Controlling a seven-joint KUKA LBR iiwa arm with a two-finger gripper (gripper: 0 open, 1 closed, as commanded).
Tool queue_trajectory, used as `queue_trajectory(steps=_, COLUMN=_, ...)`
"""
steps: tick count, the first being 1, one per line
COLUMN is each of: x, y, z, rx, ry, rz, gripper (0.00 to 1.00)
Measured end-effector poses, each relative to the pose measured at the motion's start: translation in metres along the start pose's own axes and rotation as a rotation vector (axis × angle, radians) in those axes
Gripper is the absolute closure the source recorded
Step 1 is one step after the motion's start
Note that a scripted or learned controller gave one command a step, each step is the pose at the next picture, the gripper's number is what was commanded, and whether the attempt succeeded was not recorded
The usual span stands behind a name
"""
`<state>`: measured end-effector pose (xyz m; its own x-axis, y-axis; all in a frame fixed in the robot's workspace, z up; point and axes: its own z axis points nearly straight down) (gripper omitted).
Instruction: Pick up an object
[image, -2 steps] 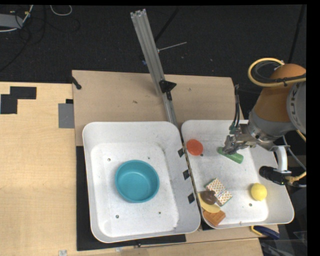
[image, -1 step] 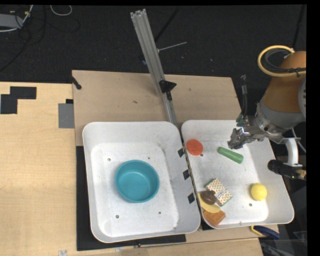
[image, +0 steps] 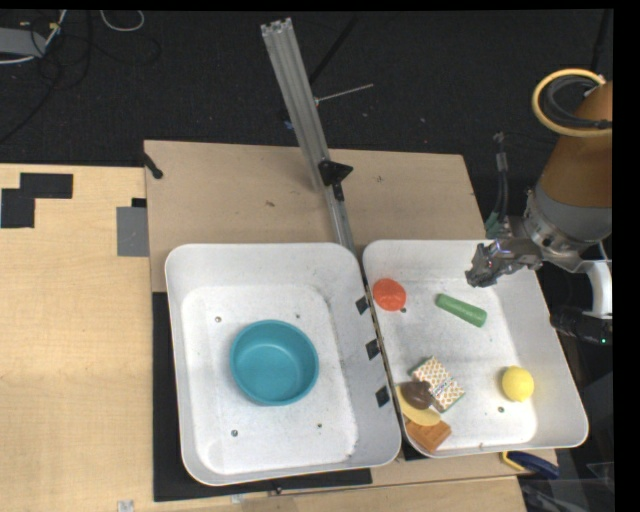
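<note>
The right bin (image: 530, 425) holds an orange-red ball (image: 389, 295) at its left, a green cylinder (image: 461, 309) in the middle, and a yellow ball (image: 517, 383) at the lower right. A checkered packet (image: 439, 383) lies on a brown and tan piece (image: 422, 412) near the front left corner. My gripper (image: 487, 268) hangs over the bin's far right part, just up and right of the green cylinder. I see nothing between its fingers.
The left bin (image: 200, 290) holds a teal bowl (image: 275, 361). A slanted aluminium rail (image: 305, 110) rises behind the bins. Black clips (image: 372, 348) mark the divider between the bins. The grey and orange arm (image: 575, 170) comes in from the right.
</note>
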<state>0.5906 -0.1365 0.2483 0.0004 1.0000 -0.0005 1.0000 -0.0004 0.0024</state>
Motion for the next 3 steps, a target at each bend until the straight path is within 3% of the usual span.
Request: queue_trajectory(steps=3, x=0.169, y=-0.035, z=0.007, rx=0.005, ry=0.001, rz=-0.004, gripper=1.00)
